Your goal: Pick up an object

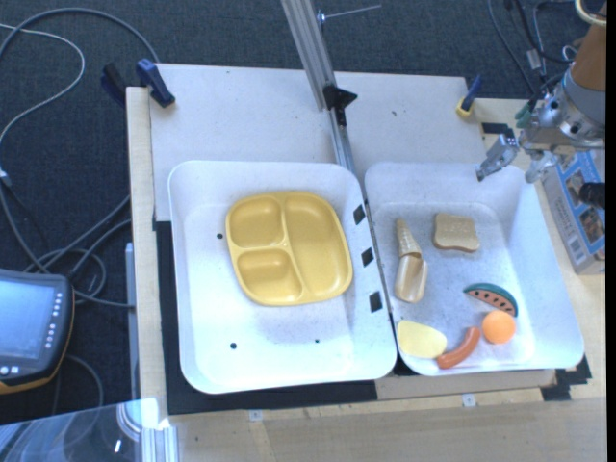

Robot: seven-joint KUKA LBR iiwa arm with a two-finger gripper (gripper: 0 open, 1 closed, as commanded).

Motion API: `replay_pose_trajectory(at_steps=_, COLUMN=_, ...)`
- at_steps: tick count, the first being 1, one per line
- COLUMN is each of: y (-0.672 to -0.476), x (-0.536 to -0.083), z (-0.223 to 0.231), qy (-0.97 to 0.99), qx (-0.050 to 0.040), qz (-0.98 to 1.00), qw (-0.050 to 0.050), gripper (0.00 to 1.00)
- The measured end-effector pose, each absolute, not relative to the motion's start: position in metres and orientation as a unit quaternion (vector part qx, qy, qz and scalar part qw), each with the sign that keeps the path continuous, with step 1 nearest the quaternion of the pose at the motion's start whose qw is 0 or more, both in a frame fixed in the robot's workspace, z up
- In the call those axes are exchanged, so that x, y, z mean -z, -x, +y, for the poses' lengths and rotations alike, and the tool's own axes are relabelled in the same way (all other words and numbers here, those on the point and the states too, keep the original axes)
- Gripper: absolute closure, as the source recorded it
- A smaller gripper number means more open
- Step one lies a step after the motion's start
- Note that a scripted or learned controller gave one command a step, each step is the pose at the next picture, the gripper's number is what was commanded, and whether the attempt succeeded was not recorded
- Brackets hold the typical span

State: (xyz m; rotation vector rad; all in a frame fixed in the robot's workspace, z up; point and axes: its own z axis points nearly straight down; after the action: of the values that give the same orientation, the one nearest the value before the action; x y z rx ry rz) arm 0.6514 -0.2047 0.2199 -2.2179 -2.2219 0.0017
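The sausage point(459, 347) and orange point(498, 327) lie at the right bin's point(549, 258) near edge. The gripper point(510, 157), seemingly spread and empty, should be centred overhead before descent.

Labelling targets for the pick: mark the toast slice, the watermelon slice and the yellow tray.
toast slice point(455, 232), camera view, middle of its top face
watermelon slice point(492, 298), camera view, middle of the red flesh
yellow tray point(288, 247), camera view, ridge where its compartments meet

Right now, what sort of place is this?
Probably a robot lab bench: two white bins, toy food such as a slice of bread beside a yellow plate, and a robot arm's gripper above.
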Motion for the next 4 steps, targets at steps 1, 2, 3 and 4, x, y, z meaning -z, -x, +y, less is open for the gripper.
replay_pose_trajectory(at_steps=1, y=-0.651, x=-0.22, z=-0.205, qy=0.706, qx=-0.0007, qz=-0.708, qw=0.001, gripper=0.0)
replay_pose_trajectory(at_steps=2, y=-0.661, x=-0.168, z=-0.204, qy=0.706, qx=-0.0016, qz=-0.708, qw=0.003, gripper=0.0)
replay_pose_trajectory(at_steps=3, y=-0.663, x=-0.104, z=-0.201, qy=0.706, qx=-0.0021, qz=-0.708, qw=0.004, gripper=0.0)
replay_pose_trajectory(at_steps=4, y=-0.663, x=-0.092, z=-0.201, qy=0.706, qx=-0.0012, qz=-0.708, qw=0.002, gripper=0.0)
